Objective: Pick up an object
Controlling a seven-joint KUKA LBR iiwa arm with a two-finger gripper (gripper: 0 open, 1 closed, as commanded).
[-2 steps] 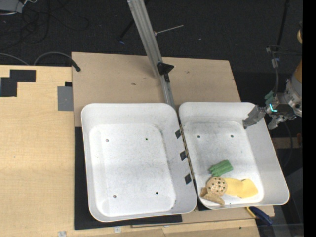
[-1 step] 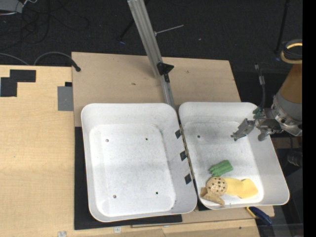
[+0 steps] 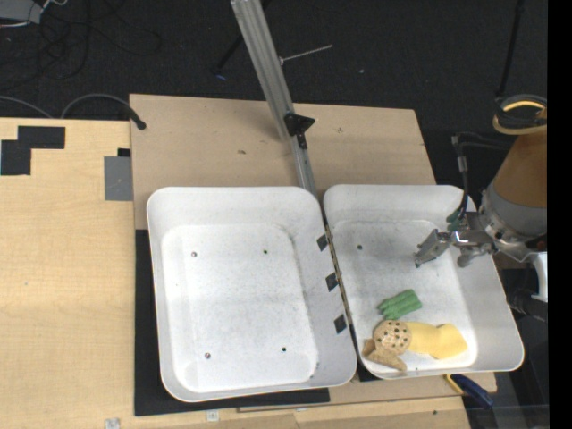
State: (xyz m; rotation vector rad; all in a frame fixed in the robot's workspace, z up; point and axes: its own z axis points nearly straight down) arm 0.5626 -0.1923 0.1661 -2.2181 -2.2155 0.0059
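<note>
In the right bin (image 3: 393, 208) lie a green object (image 3: 399, 304), a yellow soft object (image 3: 440, 340) and a tan perforated ball-like piece (image 3: 390, 336), all clustered near the bin's front edge. My gripper (image 3: 449, 249) hangs over the right side of that bin, behind and to the right of the green object, well apart from it. Its fingers (image 3: 430, 248) are spread open with nothing between them. The orange-banded arm (image 3: 523, 172) comes in from the right.
The left bin (image 3: 179, 208) stands beside the right one. A slanted aluminium rail (image 3: 268, 79) rises behind the bins where they meet. Light wooden bench surface (image 3: 63, 239) lies to the left.
</note>
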